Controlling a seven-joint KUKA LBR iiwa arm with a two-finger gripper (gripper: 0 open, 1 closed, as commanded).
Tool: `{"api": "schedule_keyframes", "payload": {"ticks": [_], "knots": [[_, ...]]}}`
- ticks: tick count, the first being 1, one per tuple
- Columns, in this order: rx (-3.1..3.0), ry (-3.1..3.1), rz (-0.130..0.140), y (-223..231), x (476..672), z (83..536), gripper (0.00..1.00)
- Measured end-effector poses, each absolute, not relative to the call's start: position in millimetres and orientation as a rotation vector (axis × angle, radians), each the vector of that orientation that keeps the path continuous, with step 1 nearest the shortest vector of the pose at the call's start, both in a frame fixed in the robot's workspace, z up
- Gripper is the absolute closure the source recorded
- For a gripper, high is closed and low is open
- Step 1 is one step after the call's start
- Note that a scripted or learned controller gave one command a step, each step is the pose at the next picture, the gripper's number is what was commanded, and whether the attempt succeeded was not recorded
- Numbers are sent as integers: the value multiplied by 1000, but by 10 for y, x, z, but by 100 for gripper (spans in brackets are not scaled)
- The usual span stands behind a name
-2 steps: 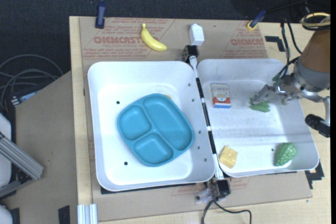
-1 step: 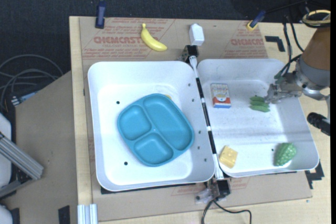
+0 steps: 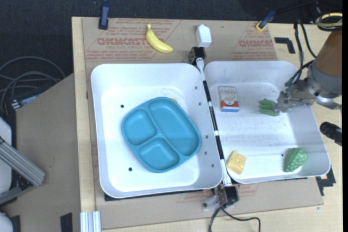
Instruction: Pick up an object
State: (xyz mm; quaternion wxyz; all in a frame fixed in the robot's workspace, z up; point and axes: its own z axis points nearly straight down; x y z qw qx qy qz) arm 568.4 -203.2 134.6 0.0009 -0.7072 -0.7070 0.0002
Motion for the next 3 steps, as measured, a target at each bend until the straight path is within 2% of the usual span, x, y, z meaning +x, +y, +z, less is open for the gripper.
{"api": "schedule_keyframes", "payload": {"ticks": [1,2,3], "knots": [[-2221,-2220,1,-2033,5683,1344,0],[-2220,-2223,-1,-1778,6147,838,0],[-2222,-2227,-3,-1785,6158,952,100]]}}
